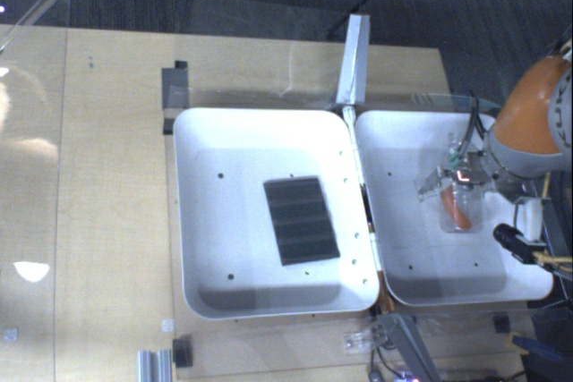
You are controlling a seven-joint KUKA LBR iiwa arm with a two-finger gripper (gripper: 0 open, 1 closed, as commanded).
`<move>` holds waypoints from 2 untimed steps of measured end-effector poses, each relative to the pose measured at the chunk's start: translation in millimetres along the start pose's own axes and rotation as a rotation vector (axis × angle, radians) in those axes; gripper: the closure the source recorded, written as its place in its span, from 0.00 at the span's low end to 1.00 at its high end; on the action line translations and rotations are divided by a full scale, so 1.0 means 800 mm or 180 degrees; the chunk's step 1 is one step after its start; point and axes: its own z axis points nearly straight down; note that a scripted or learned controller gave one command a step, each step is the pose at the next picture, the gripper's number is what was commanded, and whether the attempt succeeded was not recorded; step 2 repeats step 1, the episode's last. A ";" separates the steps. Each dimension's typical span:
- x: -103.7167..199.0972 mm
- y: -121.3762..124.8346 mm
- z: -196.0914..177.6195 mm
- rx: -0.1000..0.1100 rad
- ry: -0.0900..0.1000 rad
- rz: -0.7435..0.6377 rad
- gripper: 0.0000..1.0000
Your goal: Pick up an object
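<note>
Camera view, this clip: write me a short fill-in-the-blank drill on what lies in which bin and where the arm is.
1. The dark ribbed rectangular pad lies in the ______ bin.
2. The gripper is over the ______ bin.
3. The small object right under the gripper is ______ in colour.
4. The band above the wrist is ______.

Missing words: left; right; orange-red; orange
</note>
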 end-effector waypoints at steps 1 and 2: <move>0.090 0.042 -0.103 0.0029 0.0005 0.0187 1.00; 0.090 0.042 -0.103 0.0029 0.0005 0.0187 1.00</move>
